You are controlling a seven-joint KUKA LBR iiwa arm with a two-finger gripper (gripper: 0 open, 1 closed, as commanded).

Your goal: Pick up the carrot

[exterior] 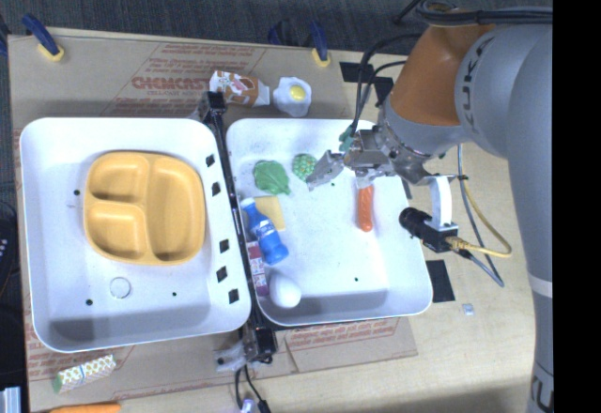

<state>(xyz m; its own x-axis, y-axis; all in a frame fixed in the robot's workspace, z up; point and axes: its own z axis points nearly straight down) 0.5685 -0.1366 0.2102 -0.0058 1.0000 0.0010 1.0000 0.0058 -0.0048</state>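
The carrot (364,209) is a short orange stick lying nearly upright in the camera view, in the right half of the right bin (394,284). My gripper (346,175) hovers just above and to the left of the carrot's top end, open, with nothing between its fingers. One finger (325,171) points toward the left; the other sits right over the carrot's upper tip. The grey arm with its orange band (434,73) comes in from the upper right.
The right bin also holds a green leafy piece (271,177), a small green broccoli (303,164), a yellow block (269,211), a blue bottle (264,233) and a white ball (285,290). A yellow divided plate (146,205) lies in the left bin (47,242).
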